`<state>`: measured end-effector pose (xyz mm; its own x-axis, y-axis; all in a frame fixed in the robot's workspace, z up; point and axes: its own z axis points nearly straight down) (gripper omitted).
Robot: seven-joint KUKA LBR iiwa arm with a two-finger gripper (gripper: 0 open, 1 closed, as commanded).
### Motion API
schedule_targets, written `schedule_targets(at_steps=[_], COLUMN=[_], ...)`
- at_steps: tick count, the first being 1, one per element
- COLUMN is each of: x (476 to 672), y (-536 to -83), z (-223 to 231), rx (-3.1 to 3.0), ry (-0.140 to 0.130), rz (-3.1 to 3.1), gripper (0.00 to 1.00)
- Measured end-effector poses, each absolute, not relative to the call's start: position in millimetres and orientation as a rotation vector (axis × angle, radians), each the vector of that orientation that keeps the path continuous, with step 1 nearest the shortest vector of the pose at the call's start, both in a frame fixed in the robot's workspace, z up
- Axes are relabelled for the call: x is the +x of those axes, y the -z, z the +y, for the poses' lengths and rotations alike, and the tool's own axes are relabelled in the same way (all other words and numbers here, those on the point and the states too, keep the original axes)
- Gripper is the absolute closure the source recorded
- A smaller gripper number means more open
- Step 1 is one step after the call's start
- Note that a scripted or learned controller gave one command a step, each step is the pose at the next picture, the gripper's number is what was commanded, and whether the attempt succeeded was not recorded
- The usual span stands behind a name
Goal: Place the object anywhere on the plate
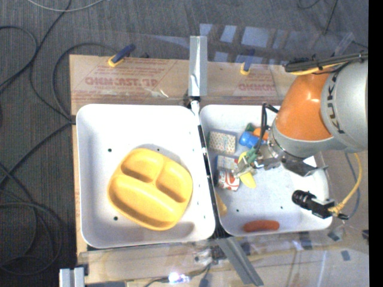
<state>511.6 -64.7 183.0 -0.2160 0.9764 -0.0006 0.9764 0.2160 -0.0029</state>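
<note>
A yellow plate (151,188) with three compartments lies in the left bin (96,124), nothing on it. In the right bin (311,214), my gripper (254,161) is low over a cluster of small objects: a blue piece (246,140), an orange piece (257,133), a yellow piece (248,181) and a red-and-white item (230,182). The gripper's tip sits among green and yellow bits of that cluster. The arm's orange band (302,112) and grey wrist hide the bin's right part.
A speckled square pad (221,142) lies at the right bin's upper left. A red sausage-shaped item (261,225) rests near its front wall. A black cable plug (308,201) hangs over its right side. The wall between the bins (205,160) is close to the cluster.
</note>
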Motion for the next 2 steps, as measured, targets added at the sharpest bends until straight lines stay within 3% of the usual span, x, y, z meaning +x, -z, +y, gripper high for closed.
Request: schedule_targets(at_steps=[1, 2], x=[559.8, 554.2], y=[-182, -241], z=[14, 77], rx=[-1.981, -1.659], ry=[-0.005, -0.006], rz=[-2.435, -2.669], gripper=[1.00, 1.00])
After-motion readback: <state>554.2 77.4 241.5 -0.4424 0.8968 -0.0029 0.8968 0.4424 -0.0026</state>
